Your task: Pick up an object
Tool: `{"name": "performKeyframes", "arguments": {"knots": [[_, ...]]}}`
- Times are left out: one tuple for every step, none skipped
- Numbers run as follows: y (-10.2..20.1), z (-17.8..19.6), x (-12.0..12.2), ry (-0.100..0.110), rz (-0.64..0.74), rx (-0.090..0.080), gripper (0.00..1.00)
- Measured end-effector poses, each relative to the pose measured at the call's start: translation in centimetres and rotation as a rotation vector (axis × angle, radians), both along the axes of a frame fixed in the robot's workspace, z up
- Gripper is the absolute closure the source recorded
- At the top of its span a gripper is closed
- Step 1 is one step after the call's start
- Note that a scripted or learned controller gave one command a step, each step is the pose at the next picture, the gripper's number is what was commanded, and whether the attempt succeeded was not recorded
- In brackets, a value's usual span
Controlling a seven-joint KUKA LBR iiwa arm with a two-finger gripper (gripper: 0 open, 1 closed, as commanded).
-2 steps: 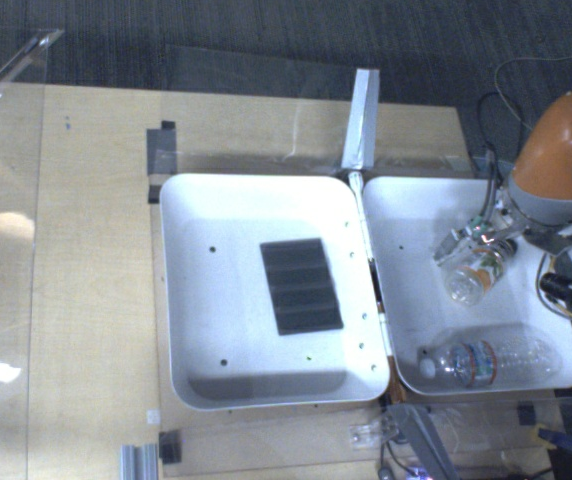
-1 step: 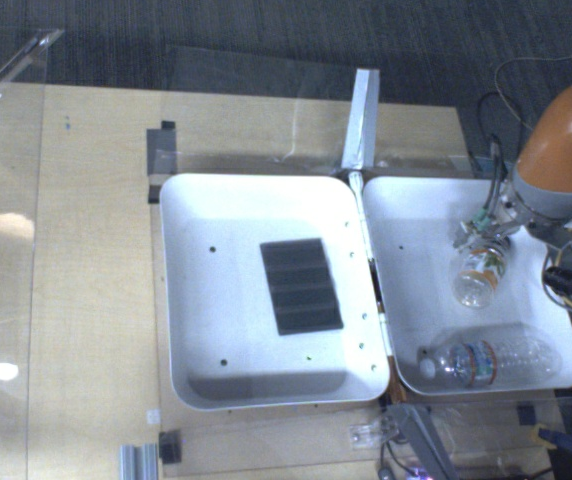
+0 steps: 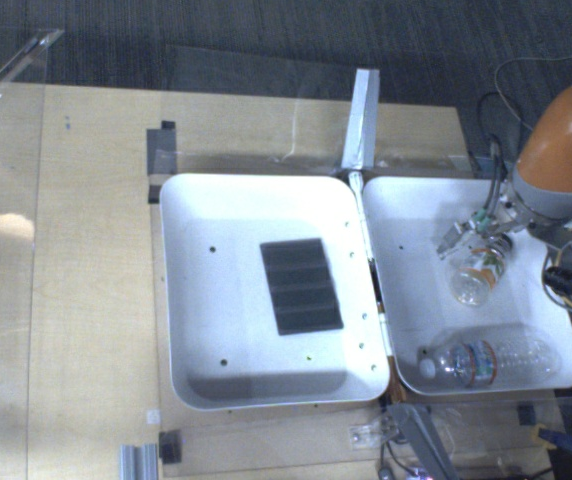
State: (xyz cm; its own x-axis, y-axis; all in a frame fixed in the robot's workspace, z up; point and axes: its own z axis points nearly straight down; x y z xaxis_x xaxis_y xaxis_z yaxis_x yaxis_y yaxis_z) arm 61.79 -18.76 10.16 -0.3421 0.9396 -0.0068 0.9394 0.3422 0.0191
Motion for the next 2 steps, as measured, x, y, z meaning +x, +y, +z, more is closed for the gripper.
{"name": "performKeyframes", "arguments": {"knots": [[1.8, -1.3, -4.4, 0.008, -0.031, -0.001, 0.00], [-1.7, -0.3, -2.1, 0.012, -0.025, -0.001, 0.00]]}}
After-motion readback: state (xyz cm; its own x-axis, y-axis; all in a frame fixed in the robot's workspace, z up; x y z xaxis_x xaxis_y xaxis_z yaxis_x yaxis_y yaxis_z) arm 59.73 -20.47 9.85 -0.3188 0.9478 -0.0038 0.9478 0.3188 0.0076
